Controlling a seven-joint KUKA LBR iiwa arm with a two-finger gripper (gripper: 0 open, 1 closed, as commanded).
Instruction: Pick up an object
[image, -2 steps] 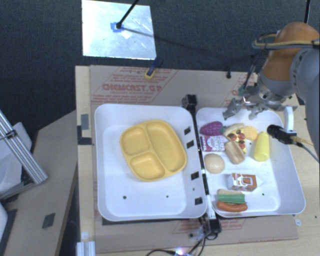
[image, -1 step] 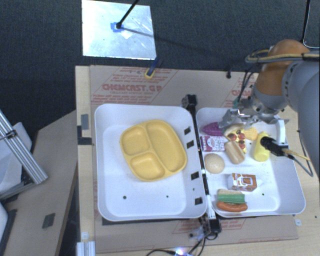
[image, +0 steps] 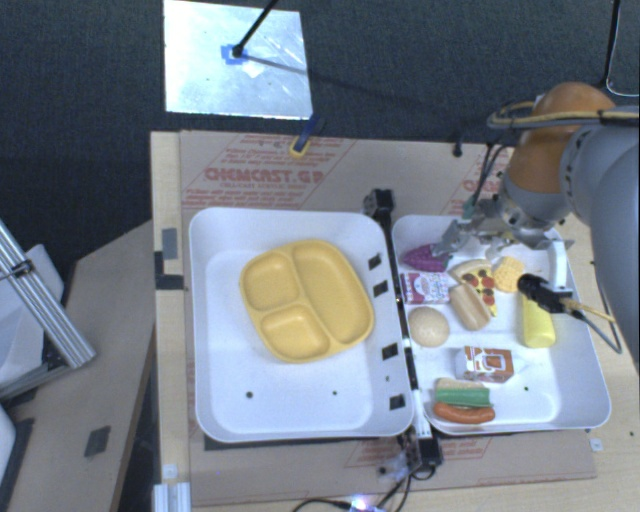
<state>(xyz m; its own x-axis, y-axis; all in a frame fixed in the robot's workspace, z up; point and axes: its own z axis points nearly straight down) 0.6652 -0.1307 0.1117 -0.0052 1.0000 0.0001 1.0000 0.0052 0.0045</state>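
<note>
My gripper (image: 470, 228) hovered just above the purple toy (image: 428, 257); I couldn't tell whether it was spread or pressed together.

One fixed camera looks down aslant on both white bins (image: 300, 420).

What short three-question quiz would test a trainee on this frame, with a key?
1. True or false: the yellow divided tray lies in the right bin.
2. Which item lies nearest the camera in the right bin?
A. sandwich
B. pizza slice
C. round bun
3. Over which end of the right bin does the gripper hang, far or near?

Key: 1 false, it lies in the left bin; 2 A; 3 far.
</note>
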